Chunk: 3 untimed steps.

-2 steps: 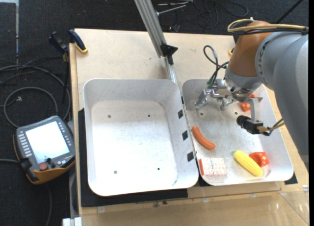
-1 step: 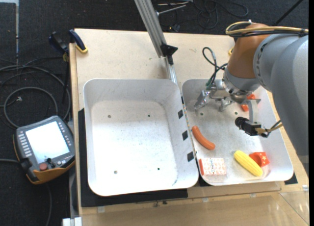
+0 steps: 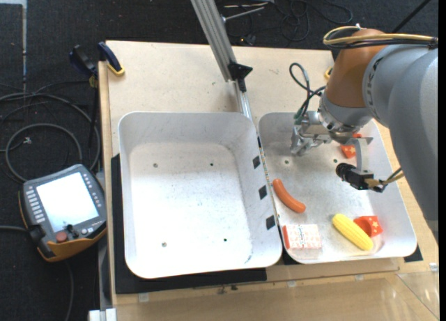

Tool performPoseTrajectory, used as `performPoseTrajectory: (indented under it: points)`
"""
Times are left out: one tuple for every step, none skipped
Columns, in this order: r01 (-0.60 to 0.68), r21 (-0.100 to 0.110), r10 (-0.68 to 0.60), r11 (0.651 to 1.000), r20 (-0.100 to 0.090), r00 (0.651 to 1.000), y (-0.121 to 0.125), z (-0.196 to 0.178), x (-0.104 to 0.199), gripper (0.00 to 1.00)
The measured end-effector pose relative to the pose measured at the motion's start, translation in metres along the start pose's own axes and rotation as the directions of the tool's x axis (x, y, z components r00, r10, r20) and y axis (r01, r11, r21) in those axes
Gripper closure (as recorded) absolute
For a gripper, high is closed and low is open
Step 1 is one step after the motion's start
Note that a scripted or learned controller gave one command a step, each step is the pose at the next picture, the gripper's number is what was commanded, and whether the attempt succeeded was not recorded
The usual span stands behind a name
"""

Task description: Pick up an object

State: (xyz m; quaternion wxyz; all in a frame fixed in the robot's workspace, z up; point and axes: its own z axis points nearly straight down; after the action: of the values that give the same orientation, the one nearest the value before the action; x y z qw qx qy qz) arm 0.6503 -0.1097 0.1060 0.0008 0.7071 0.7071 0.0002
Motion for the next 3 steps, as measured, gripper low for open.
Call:
performPoseTrajectory:
  points:
    - [0.002, -0.005, -0.002, 1.000, 0.000, 1.000, 0.006, -0.044, -0.003, 1.00]
    - [0.002, -0.006, -0.002, 1.000, 0.000, 1.000, 0.007, -0.098, -0.002, 1.00]
    - [0.008, 0.001, -0.008, 1.000, -0.003, 1.000, -0.013, -0.112, 0.054, 1.00]
